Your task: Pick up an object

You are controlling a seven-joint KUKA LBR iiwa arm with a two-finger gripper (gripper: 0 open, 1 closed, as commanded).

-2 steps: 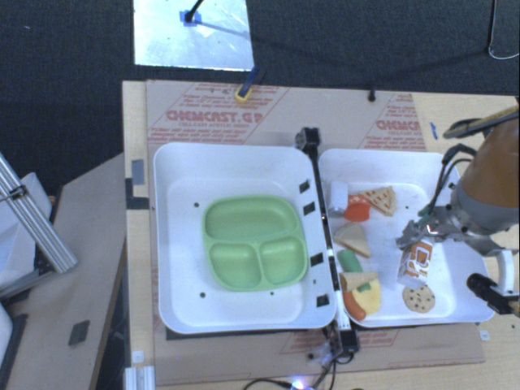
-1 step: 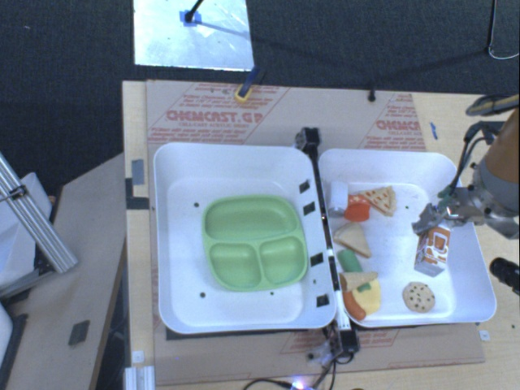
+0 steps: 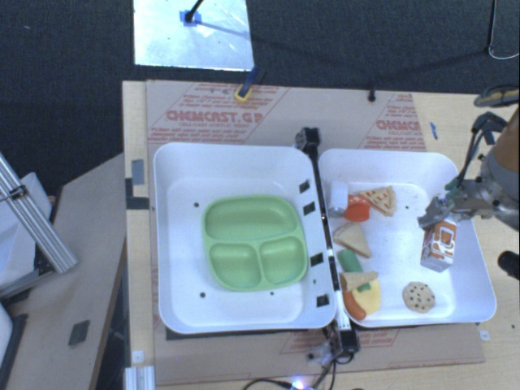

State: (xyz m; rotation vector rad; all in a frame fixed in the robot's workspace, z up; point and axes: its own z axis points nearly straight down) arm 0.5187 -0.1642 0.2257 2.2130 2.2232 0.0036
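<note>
Carton (image 3: 439,246), small orange-and-white, sits in the right bin (image 3: 471,299) against its right side, directly under the gripper (image 3: 436,216). Fingers straddle the carton's top, so it looks clamped on the carton. Cookie (image 3: 418,296) lies just below-left of the carton; pizza slice (image 3: 379,199) well up-left.
</note>
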